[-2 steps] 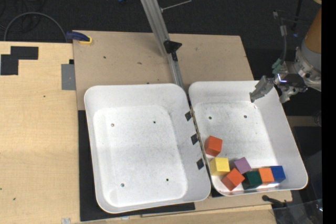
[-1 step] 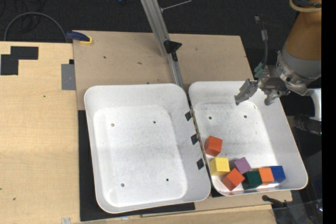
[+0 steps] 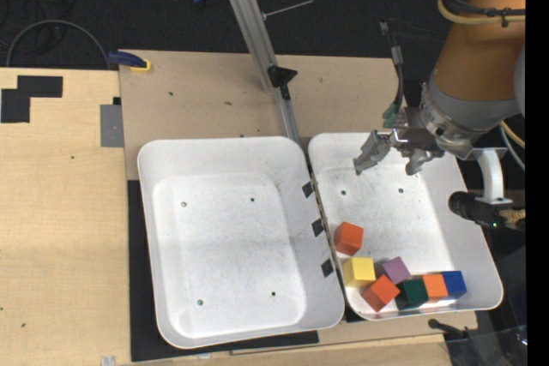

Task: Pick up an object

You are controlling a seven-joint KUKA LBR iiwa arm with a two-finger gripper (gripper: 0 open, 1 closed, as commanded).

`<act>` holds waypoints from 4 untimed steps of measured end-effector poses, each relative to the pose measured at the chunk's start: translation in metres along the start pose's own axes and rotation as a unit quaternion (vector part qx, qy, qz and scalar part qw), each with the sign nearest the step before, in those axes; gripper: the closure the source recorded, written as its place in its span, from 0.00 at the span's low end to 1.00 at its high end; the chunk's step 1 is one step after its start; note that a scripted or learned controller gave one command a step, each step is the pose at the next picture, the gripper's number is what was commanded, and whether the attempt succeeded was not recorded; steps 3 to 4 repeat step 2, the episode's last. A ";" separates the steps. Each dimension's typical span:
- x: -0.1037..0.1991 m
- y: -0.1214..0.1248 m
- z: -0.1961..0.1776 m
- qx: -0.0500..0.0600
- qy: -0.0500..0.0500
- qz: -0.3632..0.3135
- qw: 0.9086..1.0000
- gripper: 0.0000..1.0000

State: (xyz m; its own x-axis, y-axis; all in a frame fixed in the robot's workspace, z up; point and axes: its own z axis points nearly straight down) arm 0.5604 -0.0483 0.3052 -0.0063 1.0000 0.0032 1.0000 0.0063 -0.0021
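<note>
Beneath us the pale wooden surface (image 3: 60, 210) carries two white bins, and we start nearest, at the right bin's (image 3: 433, 193) front corner, where the blocks cluster: an orange block (image 3: 348, 237), a yellow one (image 3: 360, 270), a purple one (image 3: 395, 269), with green, orange and blue just beside them. The left bin (image 3: 227, 236) sits alongside. Farther back our hand (image 3: 391, 155) hangs released, fingers spread, over bare bin floor. We judge the orange block easiest: come forward, centre over it, descend straight.
</note>
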 end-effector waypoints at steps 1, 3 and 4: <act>0.021 0.029 -0.024 -0.002 -0.002 0.002 1.000 0.00; 0.061 0.002 0.113 0.006 -0.001 0.001 1.000 0.00; 0.061 0.002 0.113 0.006 -0.001 0.001 1.000 0.00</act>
